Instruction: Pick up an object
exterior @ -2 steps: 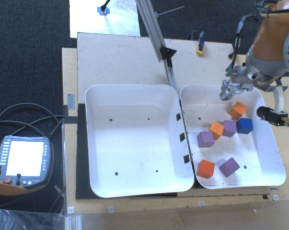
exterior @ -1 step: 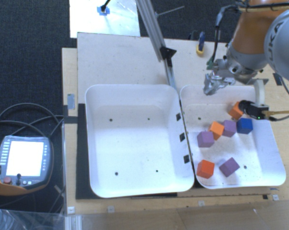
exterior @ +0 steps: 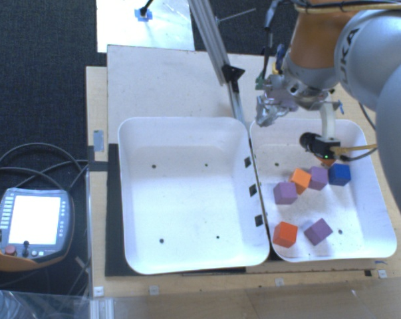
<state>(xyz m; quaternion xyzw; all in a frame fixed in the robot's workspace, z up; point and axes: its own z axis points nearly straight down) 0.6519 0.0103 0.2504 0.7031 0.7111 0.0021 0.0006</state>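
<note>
Six small cubes in the right bin (three purple, two orange, one blue), gripper above its far-left corner, grip state impossible to tell.

the gripper hangs above the right bin, where six small cubes lie.

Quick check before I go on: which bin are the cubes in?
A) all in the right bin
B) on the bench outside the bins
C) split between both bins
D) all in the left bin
A: every cube, such as the blue cube and the near orange cube, lies in the right bin, beside the left bin.
</note>
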